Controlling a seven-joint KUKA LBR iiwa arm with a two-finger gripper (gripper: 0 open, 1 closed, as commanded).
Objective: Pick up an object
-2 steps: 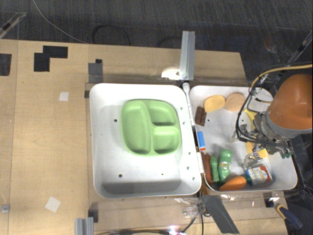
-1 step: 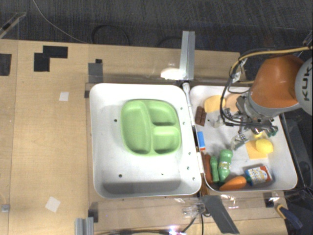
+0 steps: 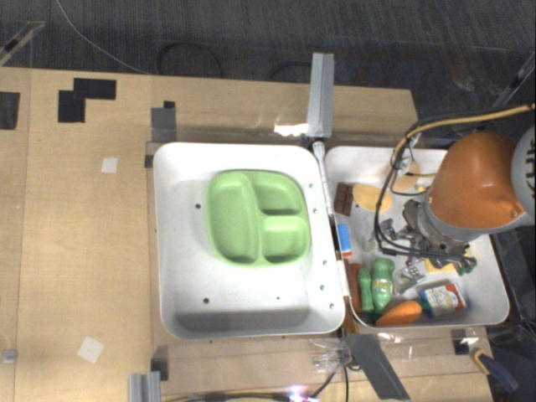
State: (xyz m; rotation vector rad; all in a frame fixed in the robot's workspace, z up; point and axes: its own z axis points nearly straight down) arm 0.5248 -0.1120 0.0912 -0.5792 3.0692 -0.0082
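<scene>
The right bin [image 3: 501, 308] holds a cluster of small objects. A green bottle-shaped item [image 3: 382, 280] lies just to the left of the gripper [image 3: 416, 268], with a red item [image 3: 365, 290] touching its left side. An orange carrot-shaped item [image 3: 399, 312] lies below the gripper along the bin's near wall. A small container with a red and white label [image 3: 441, 299] lies below and slightly right of the gripper. A brown block [image 3: 343, 198] and a pale yellow item [image 3: 369, 197] lie above and left of the gripper, near the far wall. A blue strip-shaped item [image 3: 344, 239] rests against the left wall of this bin.

The arm [image 3: 475, 182] enters from the right and points steeply down into the right bin. Its orange band covers the wrist area, and black cables [image 3: 387, 199] loop around the left side. The gripper sits low among the objects. Whether the fingers are spread or pressed together cannot be told; the wrist hides them, and no object is visibly pinched.

The left bin [image 3: 180, 249] holds a green divided tray [image 3: 255, 218] with three compartments, placed centrally, well apart from the gripper.

Both bins rest on a light wooden counter [image 3: 75, 249] bearing black square markings [image 3: 84, 96]. A grey metal post [image 3: 321, 95] stands above the joint between the bins. Dark carpet [image 3: 209, 15] lies beyond the counter.
</scene>
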